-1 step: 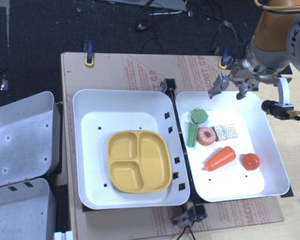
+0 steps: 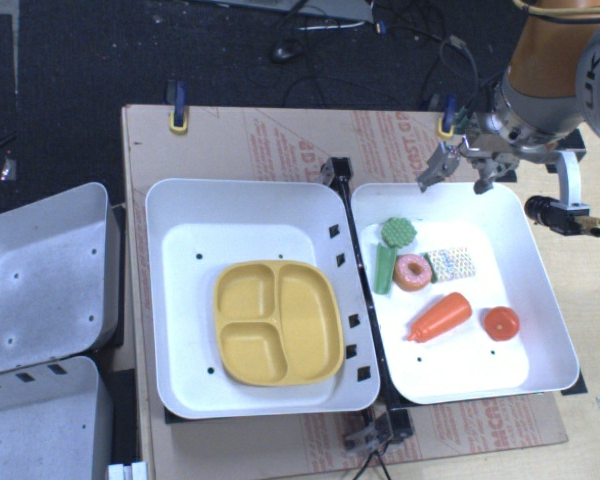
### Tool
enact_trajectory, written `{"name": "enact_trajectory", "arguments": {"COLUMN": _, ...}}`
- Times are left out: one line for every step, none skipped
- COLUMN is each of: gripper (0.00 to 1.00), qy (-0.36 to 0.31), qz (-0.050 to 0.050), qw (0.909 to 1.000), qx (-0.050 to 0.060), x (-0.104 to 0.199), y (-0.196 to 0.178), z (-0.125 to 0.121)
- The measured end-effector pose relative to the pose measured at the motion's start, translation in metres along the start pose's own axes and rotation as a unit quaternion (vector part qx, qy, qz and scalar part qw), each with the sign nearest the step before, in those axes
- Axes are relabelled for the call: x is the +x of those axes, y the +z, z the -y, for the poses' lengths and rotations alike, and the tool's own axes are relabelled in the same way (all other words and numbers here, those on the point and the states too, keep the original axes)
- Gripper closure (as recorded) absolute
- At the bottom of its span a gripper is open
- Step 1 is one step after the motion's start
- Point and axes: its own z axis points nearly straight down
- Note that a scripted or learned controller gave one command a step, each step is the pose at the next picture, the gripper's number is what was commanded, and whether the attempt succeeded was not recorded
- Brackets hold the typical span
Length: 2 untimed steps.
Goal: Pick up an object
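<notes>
A: Two white bins side by side on the worktop (image 2: 230, 138). Where is the tool (image 2: 460, 168)?

B: Above the far rim of the right bin (image 2: 540, 258), near its far-left corner. Its dark fingers (image 2: 432, 173) are spread apart, nothing between them.

A: Contents of the right bin, relative to the tool?

B: All lie nearer the front edge than the tool, apart from it. Item one: green broccoli piece (image 2: 398, 232), closest, with a green stalk-like piece (image 2: 384, 268) beside the left wall. Item two: pink ring doughnut (image 2: 413, 272), touching a small speckled block (image 2: 452, 263). Item three: orange carrot (image 2: 441, 317), tilted, mid-bin. Item four: red tomato (image 2: 500, 323), towards the right wall.

A: Left bin (image 2: 180, 228)?

B: One yellow three-compartment tray (image 2: 278, 323), centred.
</notes>
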Motion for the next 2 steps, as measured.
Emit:
{"name": "enact_trajectory", "arguments": {"gripper": 0.0, "qy": 0.0, "qz": 0.0, "qw": 1.0, "qx": 0.002, "x": 0.004, "y": 0.063, "z": -0.001}}
{"name": "enact_trajectory", "arguments": {"gripper": 0.0, "qy": -0.001, "qz": -0.001, "qw": 1.0, "qx": 0.002, "x": 0.014, "y": 0.112, "z": -0.002}}
